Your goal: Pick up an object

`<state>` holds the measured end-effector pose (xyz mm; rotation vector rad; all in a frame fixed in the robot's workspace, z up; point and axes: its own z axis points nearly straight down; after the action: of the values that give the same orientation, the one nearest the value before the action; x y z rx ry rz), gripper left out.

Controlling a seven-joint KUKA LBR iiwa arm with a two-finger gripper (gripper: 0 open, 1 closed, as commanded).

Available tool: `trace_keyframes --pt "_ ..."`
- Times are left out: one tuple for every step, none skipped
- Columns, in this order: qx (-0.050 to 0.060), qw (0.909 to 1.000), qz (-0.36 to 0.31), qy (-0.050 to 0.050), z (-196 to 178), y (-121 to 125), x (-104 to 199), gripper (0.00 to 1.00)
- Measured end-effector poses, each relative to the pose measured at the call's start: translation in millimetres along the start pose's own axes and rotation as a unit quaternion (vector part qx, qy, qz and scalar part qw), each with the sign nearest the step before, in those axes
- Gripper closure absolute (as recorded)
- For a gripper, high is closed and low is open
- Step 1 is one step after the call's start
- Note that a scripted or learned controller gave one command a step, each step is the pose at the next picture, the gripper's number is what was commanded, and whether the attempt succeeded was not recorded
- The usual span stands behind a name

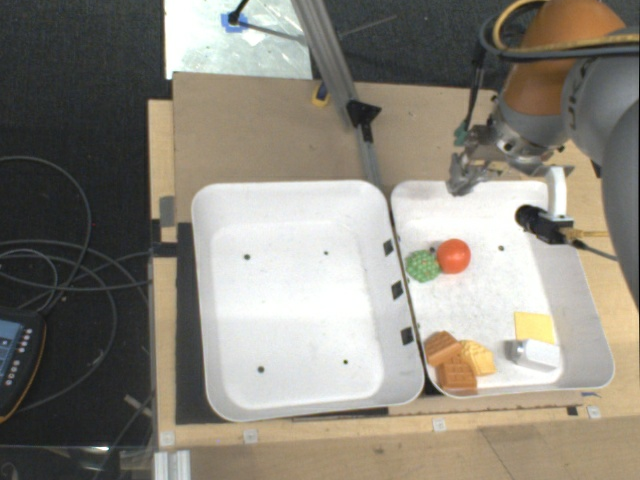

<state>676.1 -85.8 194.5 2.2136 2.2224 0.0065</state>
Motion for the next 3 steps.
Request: trace_keyframes --pt "-0.002 1.0 -0.001 0.0 -65.8 2.1 -2.6 1.0" --pt "0.002 1.0 -0.003 0.001 -67.2 -3.0 43.3 1.0" --pt "0.004 1.0 -0.003 0.001 -48.5 -16.5 93.6 1.0"
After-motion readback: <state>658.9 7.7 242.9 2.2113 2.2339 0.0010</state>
